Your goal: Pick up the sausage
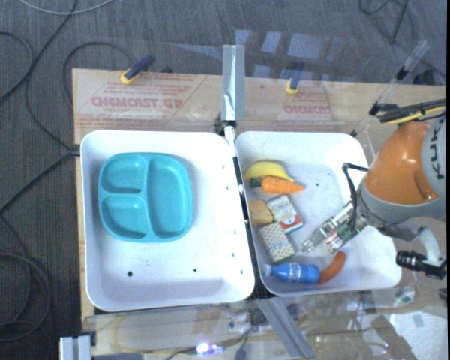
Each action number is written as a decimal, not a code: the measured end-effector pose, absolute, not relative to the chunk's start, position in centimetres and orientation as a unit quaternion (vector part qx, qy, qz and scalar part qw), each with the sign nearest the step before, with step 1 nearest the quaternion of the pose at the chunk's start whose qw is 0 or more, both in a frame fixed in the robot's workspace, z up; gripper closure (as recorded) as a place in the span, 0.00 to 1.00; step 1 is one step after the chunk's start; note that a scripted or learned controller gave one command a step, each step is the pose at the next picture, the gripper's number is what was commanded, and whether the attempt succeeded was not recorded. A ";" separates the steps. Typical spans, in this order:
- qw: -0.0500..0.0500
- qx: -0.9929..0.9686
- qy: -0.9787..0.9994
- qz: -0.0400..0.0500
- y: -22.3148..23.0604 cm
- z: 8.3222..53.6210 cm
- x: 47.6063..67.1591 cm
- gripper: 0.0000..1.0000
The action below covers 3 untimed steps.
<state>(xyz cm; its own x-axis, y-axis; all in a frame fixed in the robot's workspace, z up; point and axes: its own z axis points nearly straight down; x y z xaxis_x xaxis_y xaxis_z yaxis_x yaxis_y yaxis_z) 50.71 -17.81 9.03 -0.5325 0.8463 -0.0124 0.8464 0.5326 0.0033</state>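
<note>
Sausage [333,266] lies diagonally, upper end pointing right; jaws [313,242] state unclear.

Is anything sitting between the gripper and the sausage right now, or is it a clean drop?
In the camera view, the gripper hangs just up-left of the sausage; bare white bin floor lies between. The blue bottle lies beside the sausage's left end.

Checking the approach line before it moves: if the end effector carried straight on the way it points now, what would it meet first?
The end effector points down-left in the camera view. First in that line looks like the blue bottle, not the sausage to its right, though depth is unclear.
</note>
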 end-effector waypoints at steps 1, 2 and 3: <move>0.000 0.374 0.927 0.000 -11.0 11.5 52.3 0.00; 0.006 0.346 0.938 0.000 -16.0 10.0 48.7 0.00; 0.000 0.485 0.874 -0.001 -19.5 11.5 52.9 0.00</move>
